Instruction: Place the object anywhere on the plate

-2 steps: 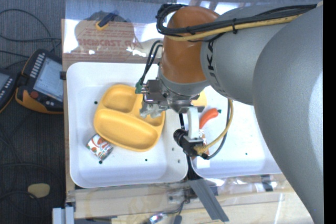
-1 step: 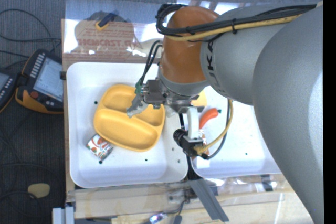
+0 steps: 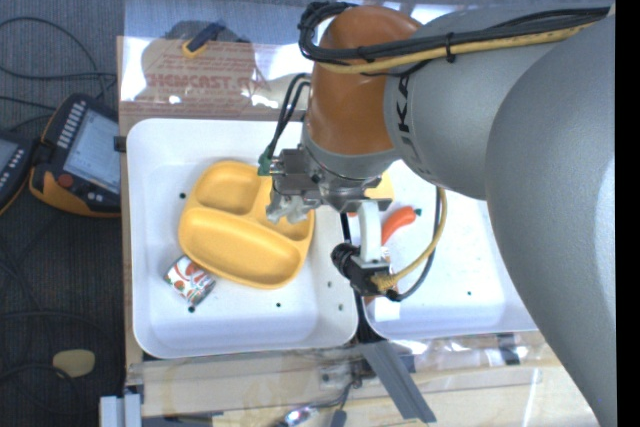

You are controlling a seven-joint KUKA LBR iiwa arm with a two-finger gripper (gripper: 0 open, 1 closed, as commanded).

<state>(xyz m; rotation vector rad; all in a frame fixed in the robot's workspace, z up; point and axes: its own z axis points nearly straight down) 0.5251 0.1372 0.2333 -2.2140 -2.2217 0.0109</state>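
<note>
Within the left shallow white bin (image 3: 150, 315) lies a yellow divided plastic plate (image 3: 235, 240), and just beside its lower left edge sits a small red-and-white printed can (image 3: 188, 280) on its side, apart from the plate's surface. Over the plate's right edge hangs the grey metal gripper (image 3: 287, 207); whether it holds anything, I cannot tell. An orange carrot-shaped toy (image 3: 398, 219) rests in the right white bin (image 3: 470, 310).
</note>
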